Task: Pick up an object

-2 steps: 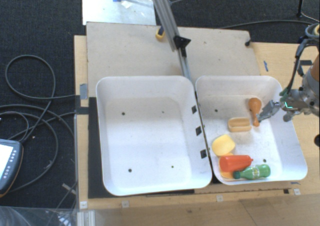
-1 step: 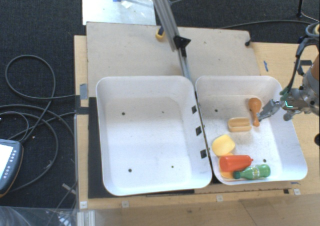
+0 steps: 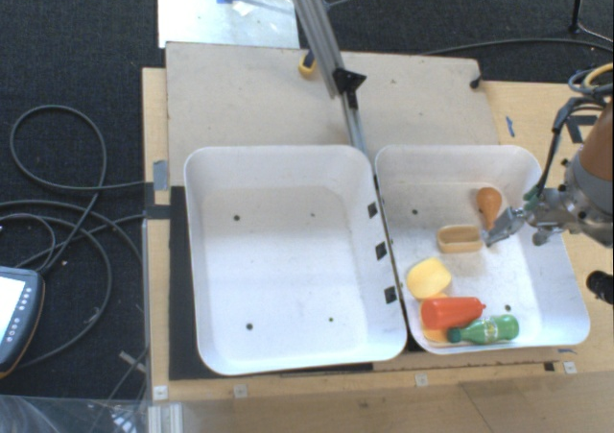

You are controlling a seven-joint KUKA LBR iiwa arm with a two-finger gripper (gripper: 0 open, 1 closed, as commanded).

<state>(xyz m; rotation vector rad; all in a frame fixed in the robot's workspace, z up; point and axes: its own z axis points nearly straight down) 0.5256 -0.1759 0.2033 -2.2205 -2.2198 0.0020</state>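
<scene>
Nearest the camera, a green bottle (image 3: pixel 485 329) and a red object (image 3: pixel 452 310) lie at the right bin's (image 3: pixel 451 164) front edge, with a yellow piece (image 3: pixel 429 278) just behind. Further back, a tan block (image 3: pixel 460 238) and an orange-brown piece (image 3: pixel 489 203) sit beside the gripper (image 3: pixel 506 226). Whether it is open cannot be told; nothing is seen held. The tan block is judged the likeliest target, best approached squarely from above.

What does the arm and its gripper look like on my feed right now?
The arm's wrist section is grey metal, with an orange band above it. Dark cables loop along its side, with a yellow one near the top. The gripper is slim, grey and metallic. No markings are legible.
</scene>
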